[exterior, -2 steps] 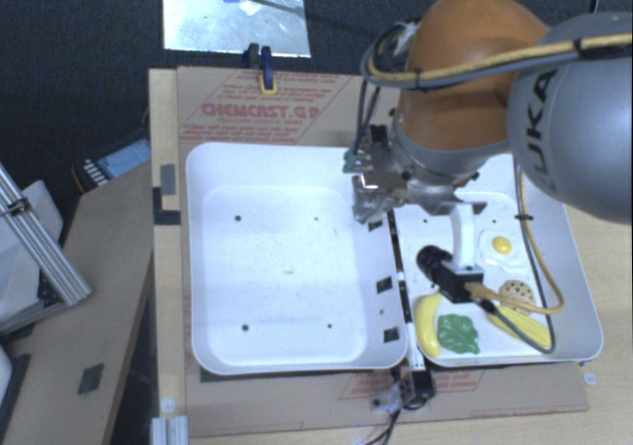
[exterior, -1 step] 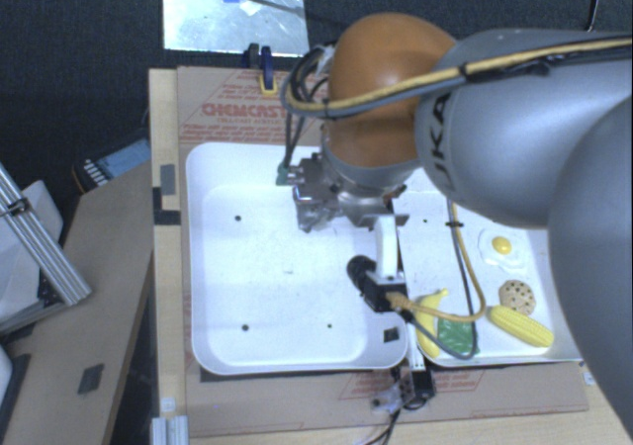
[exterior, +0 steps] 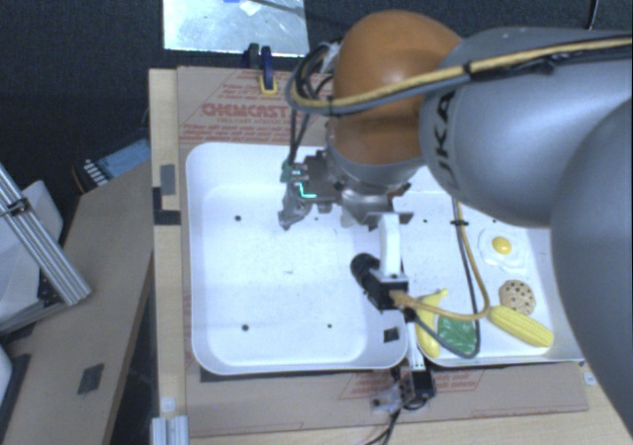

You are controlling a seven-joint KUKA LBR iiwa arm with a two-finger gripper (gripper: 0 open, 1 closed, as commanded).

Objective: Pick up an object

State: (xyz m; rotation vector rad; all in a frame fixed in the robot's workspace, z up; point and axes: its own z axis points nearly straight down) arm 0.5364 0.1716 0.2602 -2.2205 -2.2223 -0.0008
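White bin (exterior: 247, 280) floor lay bare under the gripper (exterior: 289, 215), open or closed I could not tell, so grasping there would likely catch nothing.

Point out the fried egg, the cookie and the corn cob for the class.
fried egg (exterior: 501, 246), camera view, on the yellow yolk.
cookie (exterior: 515, 295), camera view, middle of its speckled top.
corn cob (exterior: 521, 325), camera view, midway along its yellow length.
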